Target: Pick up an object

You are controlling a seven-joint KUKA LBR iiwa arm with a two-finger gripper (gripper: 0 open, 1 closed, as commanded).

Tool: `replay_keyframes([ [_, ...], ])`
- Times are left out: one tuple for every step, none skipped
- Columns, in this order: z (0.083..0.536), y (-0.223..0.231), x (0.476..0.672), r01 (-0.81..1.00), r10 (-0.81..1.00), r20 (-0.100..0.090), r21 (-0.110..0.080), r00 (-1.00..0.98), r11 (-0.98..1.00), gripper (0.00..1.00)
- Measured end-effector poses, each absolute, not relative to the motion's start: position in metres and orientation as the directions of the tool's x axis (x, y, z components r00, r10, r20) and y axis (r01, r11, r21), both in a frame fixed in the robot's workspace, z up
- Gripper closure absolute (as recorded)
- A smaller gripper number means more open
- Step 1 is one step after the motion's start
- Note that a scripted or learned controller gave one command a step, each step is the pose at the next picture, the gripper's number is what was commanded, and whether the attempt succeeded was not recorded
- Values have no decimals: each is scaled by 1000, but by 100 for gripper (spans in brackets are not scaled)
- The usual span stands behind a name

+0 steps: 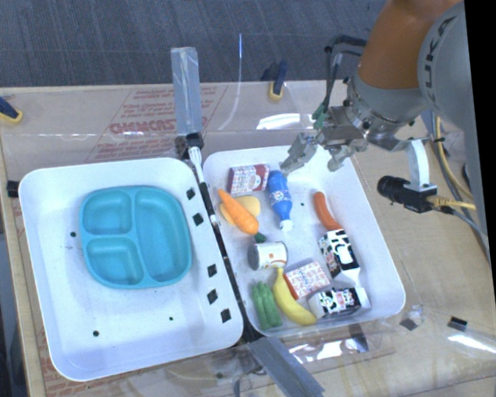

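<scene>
**Robot gripper above a bin of toy food**

The grey two-finger gripper [317, 152] hovers over the right white bin's [376, 224] far edge, fingers spread apart, grasping nothing. Just below it lies a blue plastic bottle [279, 196], its long axis running near to far and its white cap towards the viewer. The arm's orange band [394, 37] is cut off at the top. Labels on the small cartons are unreadable.
</scene>
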State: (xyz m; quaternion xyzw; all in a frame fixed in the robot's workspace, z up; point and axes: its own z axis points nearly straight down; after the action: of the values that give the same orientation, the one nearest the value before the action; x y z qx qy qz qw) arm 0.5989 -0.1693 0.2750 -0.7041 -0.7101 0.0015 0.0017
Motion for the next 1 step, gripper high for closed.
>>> replay_keyframes([
  [143,-180,609,1000,1000,1,-7,-27,27,0],
])
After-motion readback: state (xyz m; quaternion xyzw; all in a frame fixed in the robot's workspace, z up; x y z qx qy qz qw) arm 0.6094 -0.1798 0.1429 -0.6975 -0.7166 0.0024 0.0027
